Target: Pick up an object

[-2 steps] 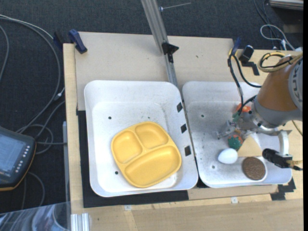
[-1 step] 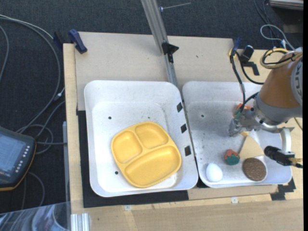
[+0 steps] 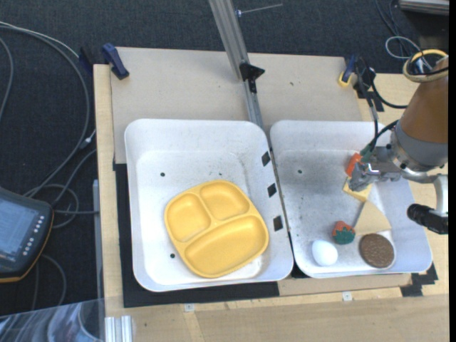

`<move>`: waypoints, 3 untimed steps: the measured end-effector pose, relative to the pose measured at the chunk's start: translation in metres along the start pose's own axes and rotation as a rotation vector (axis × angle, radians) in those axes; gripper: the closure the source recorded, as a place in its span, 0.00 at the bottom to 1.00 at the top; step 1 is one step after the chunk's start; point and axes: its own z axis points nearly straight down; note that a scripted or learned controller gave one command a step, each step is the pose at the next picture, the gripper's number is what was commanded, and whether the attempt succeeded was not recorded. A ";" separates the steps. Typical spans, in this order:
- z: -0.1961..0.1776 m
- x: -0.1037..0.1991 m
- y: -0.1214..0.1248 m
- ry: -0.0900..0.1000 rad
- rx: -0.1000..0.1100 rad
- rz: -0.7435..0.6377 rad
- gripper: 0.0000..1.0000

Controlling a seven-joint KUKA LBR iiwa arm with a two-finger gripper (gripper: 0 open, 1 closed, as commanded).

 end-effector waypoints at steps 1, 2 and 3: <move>-0.044 0.001 0.000 0.000 0.000 0.000 1.00; -0.097 0.001 0.002 -0.001 -0.001 0.000 1.00; -0.093 0.063 0.000 0.005 0.009 -0.006 1.00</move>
